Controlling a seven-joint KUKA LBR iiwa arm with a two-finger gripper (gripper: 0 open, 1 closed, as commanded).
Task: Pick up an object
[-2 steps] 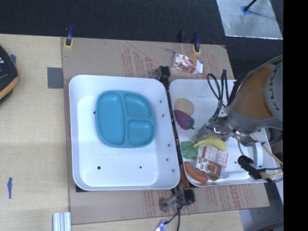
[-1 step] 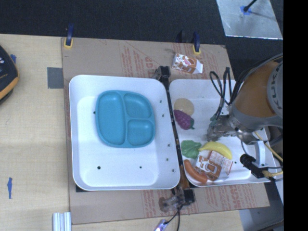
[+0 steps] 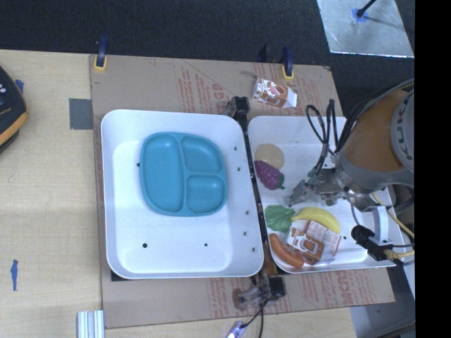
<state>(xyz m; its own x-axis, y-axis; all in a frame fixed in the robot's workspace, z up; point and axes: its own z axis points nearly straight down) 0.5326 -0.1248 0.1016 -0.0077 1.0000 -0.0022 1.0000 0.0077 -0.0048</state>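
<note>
Looking down from the fixed camera, we see two shallow white bins side by side on a sheet of brown cardboard (image 3: 204,86) that lies on the wooden bench (image 3: 42,210). In the left bin (image 3: 176,252) lies a blue divided plate (image 3: 184,173), flat, towards the far half of the bin.

In the right bin (image 3: 296,132) we see a cluster of play food. A tan round piece (image 3: 270,155) lies near the bin's left wall, with a purple eggplant (image 3: 269,174) touching its near side. Nearer to us lies a green leafy piece (image 3: 280,217), and just beside it to the right a yellow banana (image 3: 318,218). Below the banana lies a printed packet (image 3: 315,242), and a red-orange sausage (image 3: 285,251) lies at the packet's left, against the near edge of the bin.

From the right the grey arm with its orange band (image 3: 377,143) reaches over the right bin. We see the gripper (image 3: 310,190) low in the middle of that bin, just above the banana and to the right of the eggplant. Its dark parts blur together, so we cannot tell how it is set, and we see none of the objects in its grasp.

Beyond the bins, another small printed packet (image 3: 274,94) lies on the cardboard, and blue clamps (image 3: 287,62) pinch the far edge. A yellow-and-black device (image 3: 10,111) sits at the left edge of the bench.
</note>
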